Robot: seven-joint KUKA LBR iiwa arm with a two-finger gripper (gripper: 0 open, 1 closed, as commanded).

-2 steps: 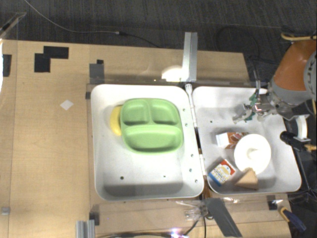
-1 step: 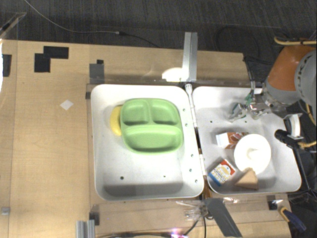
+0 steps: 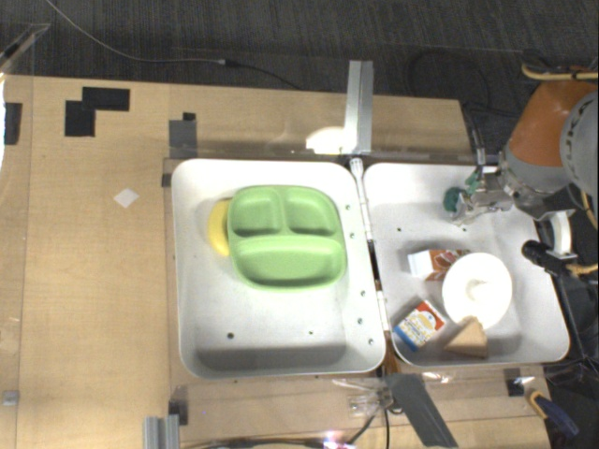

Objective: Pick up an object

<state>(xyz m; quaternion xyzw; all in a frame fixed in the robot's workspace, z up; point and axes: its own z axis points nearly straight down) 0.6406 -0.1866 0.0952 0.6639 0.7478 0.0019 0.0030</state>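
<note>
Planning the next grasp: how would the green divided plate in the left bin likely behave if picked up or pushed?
The green divided plate looks like moulded plastic, so probably stiff and light. It is broad and flat, so pinching it would likely need its rim. It overlaps a yellow object, so pushing may move both.

Mostly hidden under the green divided plate (image 3: 284,234): a yellow object (image 3: 217,226) toward the left bin's (image 3: 201,344) left edge. Cut off at the picture's right edge: the arm (image 3: 562,138). Too small to identify: a teal thing (image 3: 452,198) near the right bin's (image 3: 552,340) far edge.
</note>
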